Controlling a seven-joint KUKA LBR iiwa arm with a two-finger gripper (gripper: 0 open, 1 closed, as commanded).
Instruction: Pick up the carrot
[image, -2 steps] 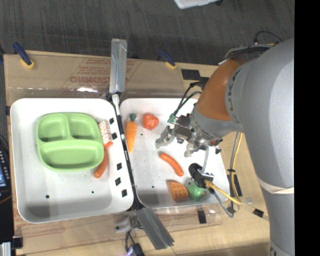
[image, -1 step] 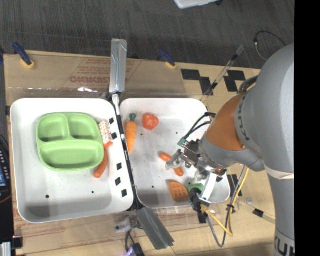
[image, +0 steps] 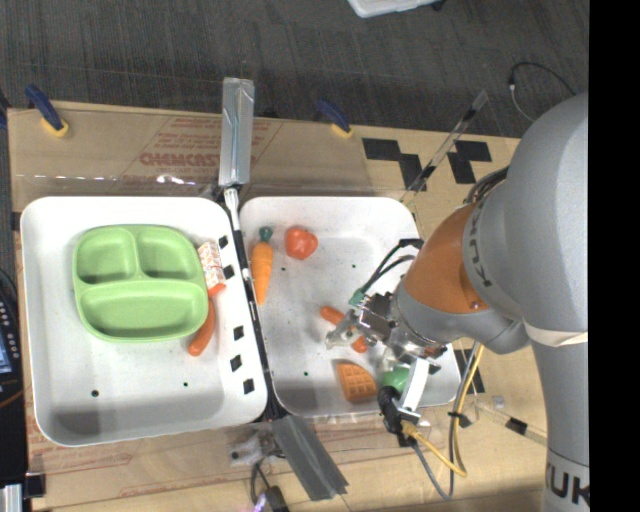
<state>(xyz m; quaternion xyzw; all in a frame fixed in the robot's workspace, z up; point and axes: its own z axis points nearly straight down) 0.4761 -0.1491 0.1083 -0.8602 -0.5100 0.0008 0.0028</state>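
Observation:
The carrot (image: 261, 270), orange with a green top, lies along the left wall of the right bin (image: 330, 214), pointing toward the front. My gripper (image: 352, 326) hangs low over the middle of that bin, about a hand's width to the right of the carrot and apart from it. A small orange piece (image: 331, 315) lies right beside the gripper's tip, and another orange bit (image: 358, 345) sits just under it.
In the right bin a red tomato (image: 300, 241) lies near the back, with a waffle-like piece (image: 355, 381) and a green item (image: 397, 378) at the front. The left bin (image: 50, 400) holds a green divided plate (image: 140, 282), a small red-and-white item (image: 211, 263) and an orange sausage (image: 202, 336).

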